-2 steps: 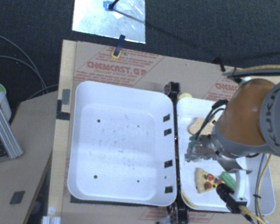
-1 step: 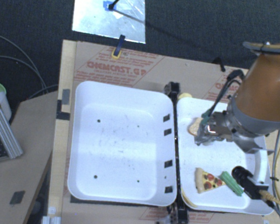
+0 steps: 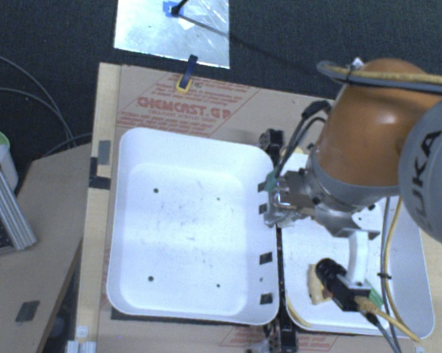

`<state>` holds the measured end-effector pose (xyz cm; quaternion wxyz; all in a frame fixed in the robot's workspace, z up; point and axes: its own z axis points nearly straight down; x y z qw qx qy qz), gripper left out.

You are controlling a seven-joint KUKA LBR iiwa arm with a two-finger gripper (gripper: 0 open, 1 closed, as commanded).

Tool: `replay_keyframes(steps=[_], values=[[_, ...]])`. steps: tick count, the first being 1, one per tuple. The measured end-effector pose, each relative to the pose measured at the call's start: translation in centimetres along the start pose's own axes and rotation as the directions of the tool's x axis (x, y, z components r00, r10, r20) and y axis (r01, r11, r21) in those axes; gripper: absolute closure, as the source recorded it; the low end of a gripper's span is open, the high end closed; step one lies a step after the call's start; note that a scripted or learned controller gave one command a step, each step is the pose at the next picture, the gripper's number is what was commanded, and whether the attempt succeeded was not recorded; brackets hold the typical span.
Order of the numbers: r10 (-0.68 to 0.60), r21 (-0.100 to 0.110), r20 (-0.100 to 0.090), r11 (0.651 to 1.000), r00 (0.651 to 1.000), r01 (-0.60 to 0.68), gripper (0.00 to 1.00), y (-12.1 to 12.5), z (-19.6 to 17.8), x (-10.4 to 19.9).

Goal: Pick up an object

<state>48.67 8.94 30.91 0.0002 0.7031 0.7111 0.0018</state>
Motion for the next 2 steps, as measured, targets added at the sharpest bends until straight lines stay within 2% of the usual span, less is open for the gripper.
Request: replay_keyframes(steps=[1,2], values=[[0.006,-0.015,-0.001,1.000,1.000,-0.006,1.00,0.49,-12.47,-0.76],[0.001,-0.004,0.001,1.000,1.000,-0.001,1.00,0.46,-12.90,-0.69]])
